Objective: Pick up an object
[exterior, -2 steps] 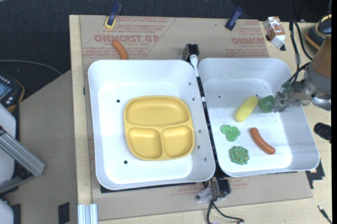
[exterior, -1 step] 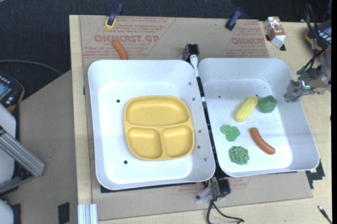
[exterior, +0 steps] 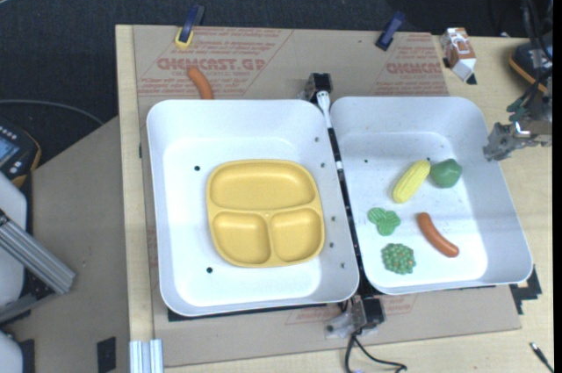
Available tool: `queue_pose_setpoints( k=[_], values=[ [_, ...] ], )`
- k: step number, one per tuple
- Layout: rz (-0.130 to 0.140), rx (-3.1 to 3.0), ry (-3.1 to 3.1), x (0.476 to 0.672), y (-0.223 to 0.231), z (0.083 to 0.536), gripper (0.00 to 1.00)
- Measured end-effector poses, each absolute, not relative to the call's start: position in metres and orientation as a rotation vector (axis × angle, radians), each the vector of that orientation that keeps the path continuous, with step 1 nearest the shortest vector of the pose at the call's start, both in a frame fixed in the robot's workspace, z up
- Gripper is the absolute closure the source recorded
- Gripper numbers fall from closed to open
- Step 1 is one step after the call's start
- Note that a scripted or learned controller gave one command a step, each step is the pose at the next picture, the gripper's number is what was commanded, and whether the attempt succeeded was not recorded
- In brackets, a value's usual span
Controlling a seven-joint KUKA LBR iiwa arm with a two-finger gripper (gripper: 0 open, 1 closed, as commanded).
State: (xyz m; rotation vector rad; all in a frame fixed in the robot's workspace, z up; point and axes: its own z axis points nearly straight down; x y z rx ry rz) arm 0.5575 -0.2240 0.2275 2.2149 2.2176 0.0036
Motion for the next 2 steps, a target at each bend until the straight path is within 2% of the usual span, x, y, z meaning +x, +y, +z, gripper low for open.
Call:
queue_pose_setpoints(
  k=[1,2],
  values=[
    [0.002,2.217,2.229,0.55,-0.177,0.236,1.0],
    [0.0,2.219,2.231,0.54,-0.123,0.223,1.0]
  ],
)
